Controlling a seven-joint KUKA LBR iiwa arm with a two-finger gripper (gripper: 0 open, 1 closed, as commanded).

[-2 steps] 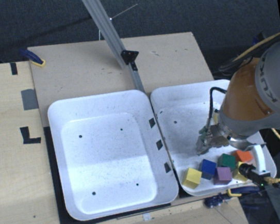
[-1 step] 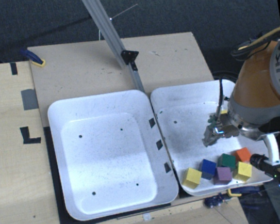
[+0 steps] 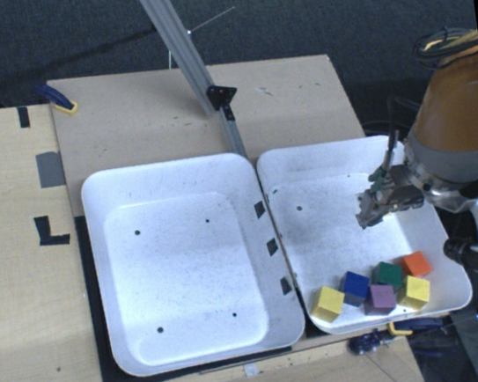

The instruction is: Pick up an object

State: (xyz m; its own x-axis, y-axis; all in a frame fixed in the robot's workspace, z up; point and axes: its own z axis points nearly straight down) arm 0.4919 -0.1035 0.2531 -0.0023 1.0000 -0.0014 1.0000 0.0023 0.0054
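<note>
My gripper (image 3: 372, 210) hangs over the right bin (image 3: 325, 173), right of frame centre; can't tell its state from this angle, and nothing is visibly held. Blocks sit clustered at the lower right of that bin: yellow block (image 3: 329, 302), blue block (image 3: 356, 286), purple block (image 3: 382, 297), green block (image 3: 388, 275), orange block (image 3: 416, 264), another yellow cube (image 3: 416, 292). Left bin (image 3: 179, 266) sits alongside, touching.
</note>
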